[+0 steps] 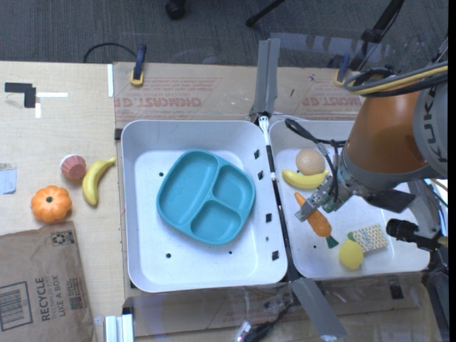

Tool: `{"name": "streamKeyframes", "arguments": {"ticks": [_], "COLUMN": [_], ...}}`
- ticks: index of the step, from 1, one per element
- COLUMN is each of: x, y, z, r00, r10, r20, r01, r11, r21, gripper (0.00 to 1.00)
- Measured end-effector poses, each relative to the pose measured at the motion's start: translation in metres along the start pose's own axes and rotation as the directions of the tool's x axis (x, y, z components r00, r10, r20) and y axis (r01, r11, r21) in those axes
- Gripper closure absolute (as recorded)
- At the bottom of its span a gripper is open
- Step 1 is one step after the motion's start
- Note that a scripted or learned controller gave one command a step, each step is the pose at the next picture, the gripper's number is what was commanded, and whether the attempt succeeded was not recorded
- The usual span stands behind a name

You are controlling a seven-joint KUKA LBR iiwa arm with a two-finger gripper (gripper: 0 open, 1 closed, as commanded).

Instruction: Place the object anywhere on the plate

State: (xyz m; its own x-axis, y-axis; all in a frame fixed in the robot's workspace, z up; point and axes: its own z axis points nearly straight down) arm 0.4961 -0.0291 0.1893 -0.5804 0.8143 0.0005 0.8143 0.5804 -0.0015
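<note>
1. A light wooden table (pixel 43 127) carries two shallow white bins side by side, with brown cardboard under their far edge.
2. The left white bin (pixel 135 212) holds a turquoise plastic plate with three compartments (pixel 206 197), lying roughly in the middle and turned at a slant.
3. The right white bin (pixel 399 263) holds several toy foods: a yellow plastic banana (pixel 302 179) near its left wall, a pale beige egg-shaped object (pixel 309 161) touching the banana's far side, an orange toy carrot with a green stem end (pixel 318 221), a yellow lemon (pixel 351 254) near the front, and a small cream patterned block (pixel 370 238) just beside the lemon.
4. The grey arm with its orange band (pixel 388 137) reaches in from the right over the right bin.
5. The hand (pixel 313 204) sits low at the carrot's upper end, just in front of the banana. Its fingers are too small and cluttered to make out, so I cannot tell whether they are apart, together, or clamped on the carrot.
6. The carrot lies tilted on the right bin's floor, stem end pointing toward the lemon, well apart from the plate.
7. On the bare table left of the bins lie a second yellow banana (pixel 95 179), a reddish round fruit (pixel 73 167) touching it, and a small orange pumpkin (pixel 51 204) nearby.
8. A brown paper bag printed "RECYCLE" (pixel 43 291) lies at the front left corner.
</note>
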Motion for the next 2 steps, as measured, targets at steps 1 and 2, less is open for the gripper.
{"name": "streamKeyframes", "arguments": {"ticks": [1, 2], "x": [0.0085, 0.0084], "y": [0.1018, 0.1018], "z": [0.0009, 0.0007], "r00": [0.983, 0.982], "r10": [-0.186, -0.187], "r20": [0.000, 0.000], "r01": [0.186, 0.187], "r11": [0.983, 0.982], "r21": [0.002, 0.002], "gripper": [1.00, 0.00]}}
